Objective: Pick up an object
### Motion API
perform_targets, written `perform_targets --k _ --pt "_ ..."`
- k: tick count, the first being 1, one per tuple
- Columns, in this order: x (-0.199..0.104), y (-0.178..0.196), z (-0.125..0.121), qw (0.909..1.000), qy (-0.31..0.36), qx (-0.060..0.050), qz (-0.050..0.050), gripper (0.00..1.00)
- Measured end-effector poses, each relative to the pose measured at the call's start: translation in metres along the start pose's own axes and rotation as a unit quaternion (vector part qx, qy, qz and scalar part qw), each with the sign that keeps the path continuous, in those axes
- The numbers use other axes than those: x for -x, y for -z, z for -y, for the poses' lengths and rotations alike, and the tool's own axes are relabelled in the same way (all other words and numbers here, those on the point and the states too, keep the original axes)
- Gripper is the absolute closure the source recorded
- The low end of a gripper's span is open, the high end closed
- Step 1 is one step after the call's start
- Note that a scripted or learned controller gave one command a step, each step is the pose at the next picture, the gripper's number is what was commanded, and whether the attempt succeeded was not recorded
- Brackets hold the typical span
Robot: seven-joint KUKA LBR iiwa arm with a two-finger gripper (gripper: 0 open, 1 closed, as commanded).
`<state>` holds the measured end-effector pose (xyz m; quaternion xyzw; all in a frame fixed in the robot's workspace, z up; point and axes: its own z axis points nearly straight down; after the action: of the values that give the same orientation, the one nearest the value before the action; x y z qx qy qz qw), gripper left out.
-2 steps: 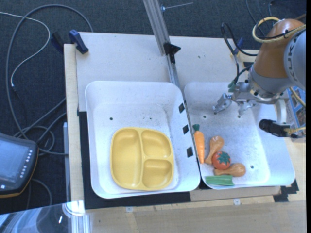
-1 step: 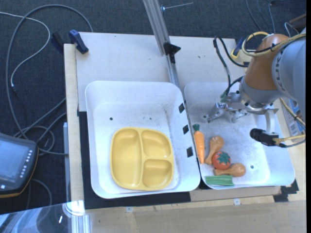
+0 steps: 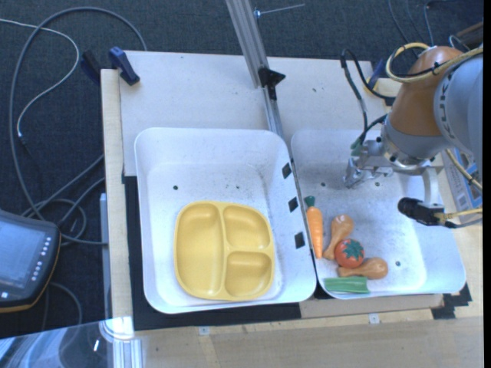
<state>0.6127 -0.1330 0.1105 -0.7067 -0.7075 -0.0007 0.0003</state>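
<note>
Toy foods lie at the near left of the right bin (image 3: 430, 274): an orange carrot (image 3: 314, 232), a red tomato (image 3: 350, 252), a tan squash-like piece (image 3: 338, 231), another tan piece (image 3: 374, 267) and a green piece (image 3: 347, 285). My gripper (image 3: 357, 176) hangs over the far part of that bin, above bare floor, up and to the right of the carrot. Nothing shows between its fingers.
The left bin (image 3: 153, 159) holds a yellow divided plate (image 3: 225, 248). A metal pole (image 3: 245, 21) rises from between the bins at the back. Black clips (image 3: 295, 205) sit on the wall between the bins. Cables lie on the dark floor at left.
</note>
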Motion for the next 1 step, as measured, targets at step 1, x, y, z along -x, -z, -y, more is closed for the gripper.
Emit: perform_targets --k 1 --pt "-0.0015 0.0441 0.0012 1.0 0.0 0.002 0.001 1.0"
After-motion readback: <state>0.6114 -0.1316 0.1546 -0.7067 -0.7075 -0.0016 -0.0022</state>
